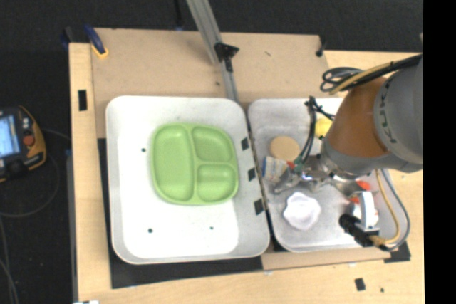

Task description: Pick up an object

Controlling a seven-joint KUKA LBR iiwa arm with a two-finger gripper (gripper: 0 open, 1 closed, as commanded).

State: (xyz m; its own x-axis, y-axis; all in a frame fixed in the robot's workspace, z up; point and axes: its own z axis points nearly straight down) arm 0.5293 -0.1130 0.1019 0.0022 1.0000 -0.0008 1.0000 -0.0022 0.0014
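My gripper (285,179) is low inside the right bin (260,117), near that bin's left wall. The grey arm with its orange band (356,128) covers the bin's right part. A tan round disc (283,147) lies just beyond the gripper. A white crumpled object (301,211) lies just in front of the gripper, toward the near wall. A small blue and white item (270,167) sits at the gripper's left side, touching or almost touching it. A yellow object (323,127) peeks out from behind the arm. Nothing shows clearly between the fingers.
The left bin (128,224) holds a green divided plate (194,164) at its middle. A metal bar (201,11) slants down from the top to the gap between the bins. Scissors (338,77) lie on the bench behind the right bin.
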